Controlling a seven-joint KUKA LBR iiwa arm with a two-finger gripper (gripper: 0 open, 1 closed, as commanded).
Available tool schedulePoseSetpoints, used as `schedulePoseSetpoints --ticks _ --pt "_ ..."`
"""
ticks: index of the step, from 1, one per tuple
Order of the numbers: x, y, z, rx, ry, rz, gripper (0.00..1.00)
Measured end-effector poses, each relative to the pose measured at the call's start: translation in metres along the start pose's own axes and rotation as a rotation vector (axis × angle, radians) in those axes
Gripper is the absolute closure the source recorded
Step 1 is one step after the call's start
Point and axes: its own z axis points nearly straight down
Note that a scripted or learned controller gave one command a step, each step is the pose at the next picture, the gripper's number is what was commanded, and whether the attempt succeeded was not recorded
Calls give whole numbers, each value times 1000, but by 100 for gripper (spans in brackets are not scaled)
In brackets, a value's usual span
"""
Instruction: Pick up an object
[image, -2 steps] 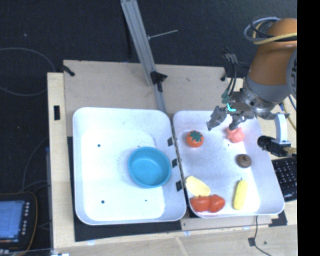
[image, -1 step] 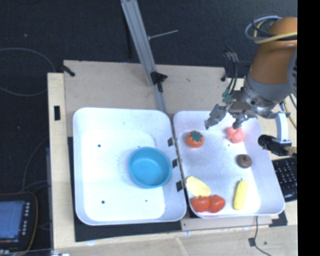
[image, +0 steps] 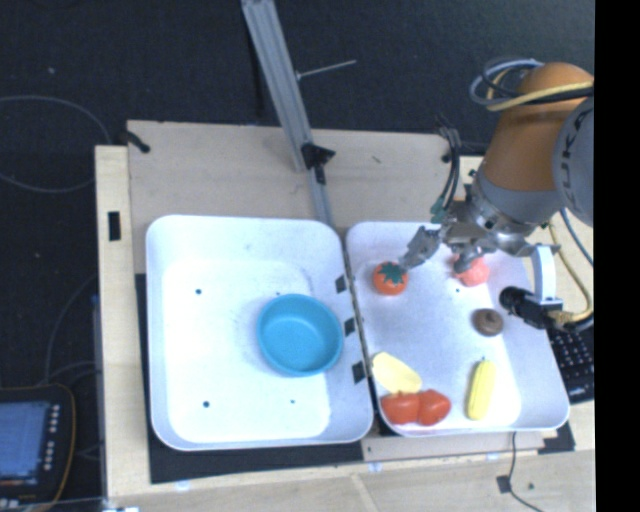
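You see the gripper (image: 440, 250) poised over the right bin (image: 440, 330), fingers (image: 418, 246) spread apart and clasping nothing, beside a tomato (image: 390, 279) on the bin floor.

Hand (image: 445, 250) above right bin (image: 520, 405) — toys

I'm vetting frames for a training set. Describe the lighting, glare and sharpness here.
Camera view: even, bright light; the white bins look slightly washed out; soft shadows beside the blue bowl and the tomato; the whole frame is mildly soft, and the tool under the arm is blurry, its fingers hard to make out.
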Motion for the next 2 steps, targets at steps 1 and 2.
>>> schedulePoseSetpoints --ticks 1,2 --pt "0 -5 44 0 0 1 0" --pt "-10 -1 95 2 0 0 0"
